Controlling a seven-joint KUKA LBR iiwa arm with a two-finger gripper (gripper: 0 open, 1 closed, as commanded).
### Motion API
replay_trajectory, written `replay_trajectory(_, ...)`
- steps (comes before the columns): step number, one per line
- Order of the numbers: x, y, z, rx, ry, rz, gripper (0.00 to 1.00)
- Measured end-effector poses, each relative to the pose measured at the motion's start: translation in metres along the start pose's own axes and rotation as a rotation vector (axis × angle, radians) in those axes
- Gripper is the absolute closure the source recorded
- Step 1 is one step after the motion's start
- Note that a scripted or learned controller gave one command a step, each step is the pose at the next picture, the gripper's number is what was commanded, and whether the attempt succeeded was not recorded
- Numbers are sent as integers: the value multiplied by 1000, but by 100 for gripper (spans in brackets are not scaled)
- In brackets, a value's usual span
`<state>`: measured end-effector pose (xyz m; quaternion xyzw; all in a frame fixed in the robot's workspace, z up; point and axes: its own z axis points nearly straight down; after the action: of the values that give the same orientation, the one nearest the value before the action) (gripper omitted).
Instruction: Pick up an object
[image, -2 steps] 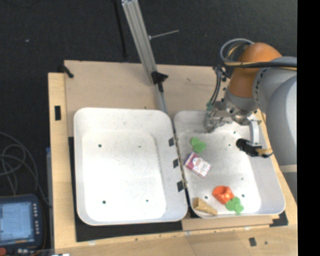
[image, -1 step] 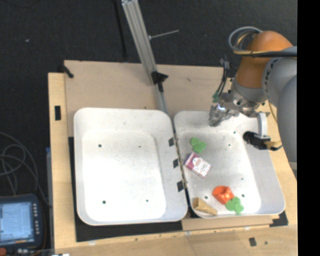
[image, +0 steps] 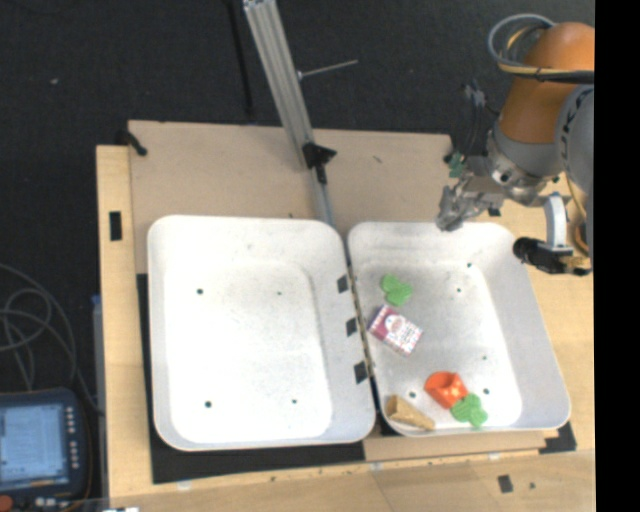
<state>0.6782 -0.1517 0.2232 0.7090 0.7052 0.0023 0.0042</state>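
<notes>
Below your pincer (image: 458, 215), grip state unreadable, nothing blocks five loose items: two green pieces (image: 396, 291), pink carton (image: 394, 331), orange-red piece (image: 445, 388), tan wedge (image: 409, 412).

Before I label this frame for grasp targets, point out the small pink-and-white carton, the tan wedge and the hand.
Small pink-and-white carton (image: 394, 331), camera view, top face.
Tan wedge (image: 408, 412), camera view, middle.
Hand (image: 455, 215), camera view, between fingertips.

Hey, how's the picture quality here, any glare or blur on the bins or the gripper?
Camera view: even, soft lighting; both white bins read bright with little surface detail but no hard glare. The gripper is small and slightly soft, its fingers unclear. The purple packet and the orange piece look a bit fuzzy.
</notes>
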Motion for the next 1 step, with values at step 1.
replay_trajectory(1,-2,2,-55,1,1,-6,100)
